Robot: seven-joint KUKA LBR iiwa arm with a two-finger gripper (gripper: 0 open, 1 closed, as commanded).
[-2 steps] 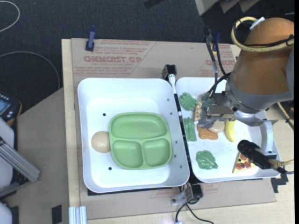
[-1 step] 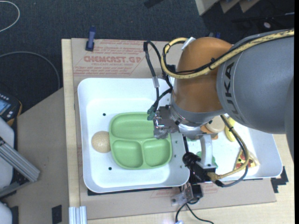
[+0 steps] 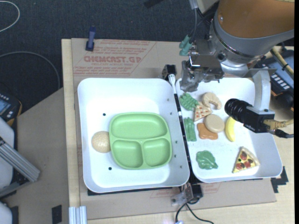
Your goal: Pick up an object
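The claw [image 3: 189,84] hangs over the right bin's [image 3: 267,171] far-left corner, just by the green toy veg [image 3: 188,101]; can't tell its state. Judging by looks, the toy food is light, stiff, slick plastic w/ rounded shapes, so pinch across a narrow width, e.g. the veg piece. Right bin also has pizza slices [image 3: 245,160], a banana [image 3: 230,128] & a cookie [image 3: 214,123]; left bin [image 3: 88,125] has a green divided tray [image 3: 139,140] w/ a beige ball [image 3: 100,141] touching it.
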